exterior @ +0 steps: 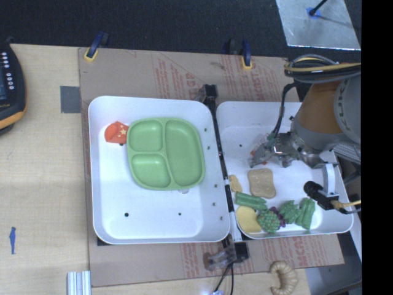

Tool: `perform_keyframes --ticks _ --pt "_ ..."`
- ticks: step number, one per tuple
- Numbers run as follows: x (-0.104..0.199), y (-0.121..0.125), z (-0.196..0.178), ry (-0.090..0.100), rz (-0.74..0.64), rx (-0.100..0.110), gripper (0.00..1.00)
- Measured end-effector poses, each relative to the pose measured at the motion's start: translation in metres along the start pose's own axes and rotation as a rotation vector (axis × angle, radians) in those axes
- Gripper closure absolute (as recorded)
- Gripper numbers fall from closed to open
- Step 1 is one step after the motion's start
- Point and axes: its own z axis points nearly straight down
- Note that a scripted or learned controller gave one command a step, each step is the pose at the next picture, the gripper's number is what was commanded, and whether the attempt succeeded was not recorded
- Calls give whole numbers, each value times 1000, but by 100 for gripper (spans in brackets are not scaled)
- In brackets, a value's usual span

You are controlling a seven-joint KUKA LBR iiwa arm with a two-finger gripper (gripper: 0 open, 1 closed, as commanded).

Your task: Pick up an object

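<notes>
Bread slice [261, 182], tan and flat, lies in the middle of the right bin [245, 118], clear of the walls. The gripper [263, 155] hangs just beyond its far edge, low over the bin floor, with the grey arm [319, 118] coming in from the right. Nothing shows in its grasp, and whether it is released or clenched cannot be told from this view.

A small tan piece [235, 183] sits left of the slice, against the bin's left wall. Along the near wall lies a row of toy foods: a yellow piece [245, 220] in the near left corner, a green pod [250, 200] just beyond it, a green knobbly piece [268, 221], purple grapes [287, 212] and another green piece [305, 212] further right. These 5 crowd together and several touch.

The left bin [153, 217] holds a green plate [166, 152] with 3 compartments, set toward its far side. A red toy [115, 133] rests against the plate's far left corner.

On the surface [43, 183], near the right bin, lies a curled tan thing [284, 276].
</notes>
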Motion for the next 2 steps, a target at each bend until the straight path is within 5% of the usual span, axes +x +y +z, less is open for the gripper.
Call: perform_keyframes --ticks 2 --pt "10 36 -1 -1 -2 -6 0"
